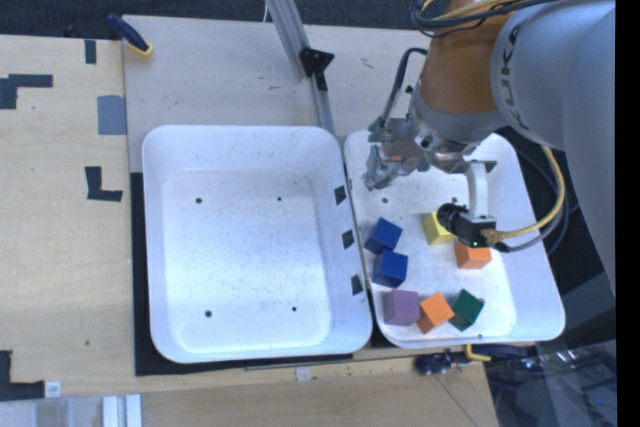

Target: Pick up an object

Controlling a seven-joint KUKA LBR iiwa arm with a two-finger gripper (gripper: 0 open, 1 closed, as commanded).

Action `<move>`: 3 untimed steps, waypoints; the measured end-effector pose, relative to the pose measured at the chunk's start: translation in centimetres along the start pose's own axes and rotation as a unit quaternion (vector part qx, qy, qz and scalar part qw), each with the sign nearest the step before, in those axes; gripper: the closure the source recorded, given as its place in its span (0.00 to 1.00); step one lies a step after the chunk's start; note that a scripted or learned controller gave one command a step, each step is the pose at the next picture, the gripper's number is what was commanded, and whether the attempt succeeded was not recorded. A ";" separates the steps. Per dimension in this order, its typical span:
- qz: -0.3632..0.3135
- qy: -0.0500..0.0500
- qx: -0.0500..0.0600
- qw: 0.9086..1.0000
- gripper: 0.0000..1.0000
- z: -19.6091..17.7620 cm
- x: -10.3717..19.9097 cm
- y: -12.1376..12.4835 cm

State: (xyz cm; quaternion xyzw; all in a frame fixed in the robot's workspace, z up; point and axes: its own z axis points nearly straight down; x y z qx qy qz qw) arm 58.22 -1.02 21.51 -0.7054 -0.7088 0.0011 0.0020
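My gripper [384, 173] hangs over the upper left part of the right bin [520, 205], open, with nothing between its fingers. Below it lie two blue blocks [383, 236] [391, 267], a short way from the fingertips. A yellow block [435, 227] and an orange block [472, 256] sit to the right, beside a black fitting on the arm's cable. Along the bin's near edge rest a purple block [402, 306], a second orange block [435, 312] and a green block [466, 308].
The left bin [240, 150] stands beside the right one, their rims touching. A grey metal pole [285, 0] slants down from the top to the bins' junction. A blue and yellow item [130, 35] lies on the bench at upper left.
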 end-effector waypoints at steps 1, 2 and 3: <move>-0.001 0.000 -0.001 1.000 1.00 -1.4 4.3 -2.4; -0.001 0.001 0.000 1.000 1.00 -2.3 9.4 -5.5; 0.001 -0.001 -0.001 1.000 0.00 -2.3 9.0 -5.4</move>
